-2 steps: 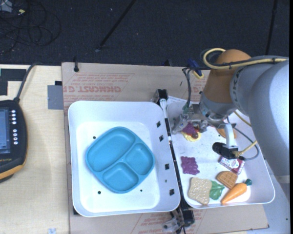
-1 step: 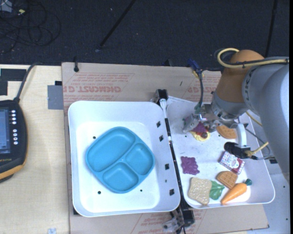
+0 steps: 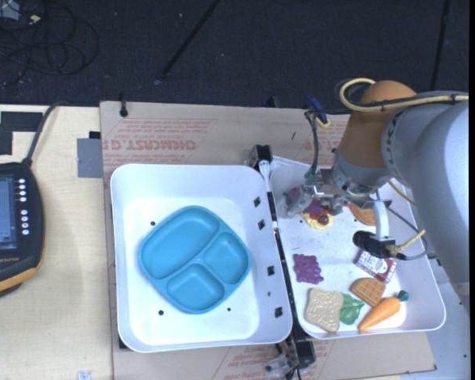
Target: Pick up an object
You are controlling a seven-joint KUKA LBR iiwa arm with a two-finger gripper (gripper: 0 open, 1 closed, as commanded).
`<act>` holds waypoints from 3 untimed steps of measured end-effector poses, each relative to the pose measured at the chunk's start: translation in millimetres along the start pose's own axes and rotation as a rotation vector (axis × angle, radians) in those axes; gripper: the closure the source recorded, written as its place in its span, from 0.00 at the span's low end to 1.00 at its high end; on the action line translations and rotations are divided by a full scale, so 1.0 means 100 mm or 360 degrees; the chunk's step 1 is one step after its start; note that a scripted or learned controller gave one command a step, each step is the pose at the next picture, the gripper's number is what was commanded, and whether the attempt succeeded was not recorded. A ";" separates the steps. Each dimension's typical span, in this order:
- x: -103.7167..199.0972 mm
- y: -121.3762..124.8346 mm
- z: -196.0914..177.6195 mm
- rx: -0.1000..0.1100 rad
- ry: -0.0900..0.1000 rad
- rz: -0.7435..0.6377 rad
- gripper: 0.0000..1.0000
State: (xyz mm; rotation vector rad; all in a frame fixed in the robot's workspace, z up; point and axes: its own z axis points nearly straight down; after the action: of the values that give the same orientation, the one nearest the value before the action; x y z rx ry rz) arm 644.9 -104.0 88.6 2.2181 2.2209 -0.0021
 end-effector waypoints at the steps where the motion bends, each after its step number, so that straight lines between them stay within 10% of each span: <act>1: -0.44 -0.01 0.00 0.0006 0.0006 0.0001 0.00; 2: -0.45 0.01 -0.12 -0.0002 0.0001 -0.0001 1.00; 3: 0.52 -0.34 -1.03 0.0000 0.0012 -0.0011 1.00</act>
State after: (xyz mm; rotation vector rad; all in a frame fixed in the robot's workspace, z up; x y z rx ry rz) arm 610.9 -51.3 191.6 2.2144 2.2323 0.0060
